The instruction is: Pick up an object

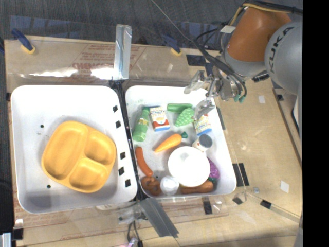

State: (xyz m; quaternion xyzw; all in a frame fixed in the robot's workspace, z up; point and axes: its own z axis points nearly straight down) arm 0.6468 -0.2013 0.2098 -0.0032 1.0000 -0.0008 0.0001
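Gripper (204, 103) hovered at right bin (224, 161) far-right corner, over small bottle (203, 125); finger state: cannot tell. Nothing visibly held. Approach step, likely. Next: descend squarely, pinch bottle, lift.

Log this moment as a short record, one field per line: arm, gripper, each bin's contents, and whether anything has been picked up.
arm: grey KUKA arm reaching in from the right, over the right bin's far right corner
gripper: gripper low over a small bottle
left bin: yellow divided tray
right bin: toy carrot, white round lid, small juice carton, green bottle, toy sausage, purple grapes
picked up: nothing seen between the fingers
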